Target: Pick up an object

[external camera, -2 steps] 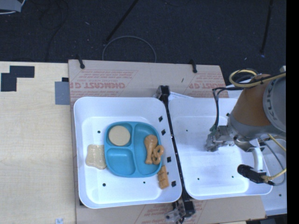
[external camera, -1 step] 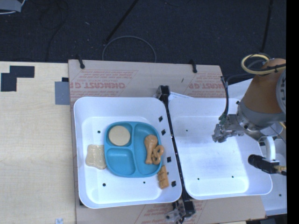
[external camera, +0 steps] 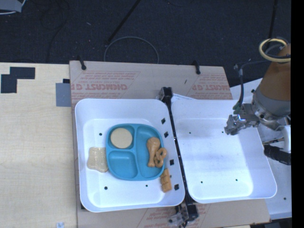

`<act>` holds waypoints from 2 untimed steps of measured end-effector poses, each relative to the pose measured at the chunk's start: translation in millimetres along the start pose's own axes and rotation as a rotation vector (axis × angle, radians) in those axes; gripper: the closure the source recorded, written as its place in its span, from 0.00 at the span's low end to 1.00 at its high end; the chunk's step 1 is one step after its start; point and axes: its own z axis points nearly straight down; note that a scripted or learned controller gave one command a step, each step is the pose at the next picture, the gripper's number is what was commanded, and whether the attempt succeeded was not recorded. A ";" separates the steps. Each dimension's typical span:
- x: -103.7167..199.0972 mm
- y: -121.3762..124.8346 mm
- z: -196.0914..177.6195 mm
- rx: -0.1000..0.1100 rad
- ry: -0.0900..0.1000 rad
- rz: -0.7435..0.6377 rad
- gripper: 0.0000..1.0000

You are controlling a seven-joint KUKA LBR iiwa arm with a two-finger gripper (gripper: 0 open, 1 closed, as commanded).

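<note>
A blue divided tray (external camera: 124, 166) lies in the left bin (external camera: 90, 113). A round pale cookie (external camera: 120, 137) sits in its upper left compartment, and a tan pretzel-like piece (external camera: 156, 152) lies in its right compartment. A pale bread slice (external camera: 97, 159) rests on the bin floor just left of the tray. A small orange-brown piece (external camera: 165, 180) lies at the tray's lower right corner. My gripper (external camera: 233, 124) hangs over the right side of the right bin (external camera: 213, 196), far from all these objects, with nothing seen in it.
Brown cardboard (external camera: 142, 80) lies under the bins at the back. A black clip strip (external camera: 173, 146) runs between the two bins. The arm's orange band (external camera: 278, 75) and grey wrist stand over the right bin's right rim. A wooden bench top (external camera: 33, 151) spreads to the left.
</note>
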 end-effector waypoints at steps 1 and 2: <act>5.2 -3.0 -44.8 0.000 0.001 -0.001 1.00; 51.3 0.8 -46.6 0.005 0.003 -0.004 1.00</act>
